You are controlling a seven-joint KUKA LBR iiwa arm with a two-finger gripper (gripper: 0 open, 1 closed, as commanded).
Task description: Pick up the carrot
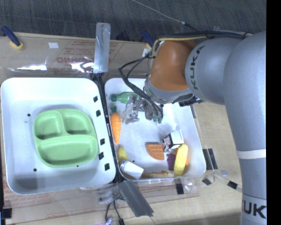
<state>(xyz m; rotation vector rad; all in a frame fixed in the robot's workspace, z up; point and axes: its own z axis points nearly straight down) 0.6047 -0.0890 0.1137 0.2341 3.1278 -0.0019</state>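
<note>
Carrot (115,127) lies lengthwise against the right bin's (193,125) nine o'clock wall. Largest, the grey arm (234,69) enters from three o'clock. The left bin (9,125) bears a green divided plate (65,137). The gripper (141,110) hangs at the carrot's two o'clock, nothing between its fingers; their spread I cannot tell.

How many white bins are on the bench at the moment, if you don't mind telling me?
2. The left bin holds a green divided plate. The right bin holds the carrot by its left wall, among other toys, with the gripper above.
</note>
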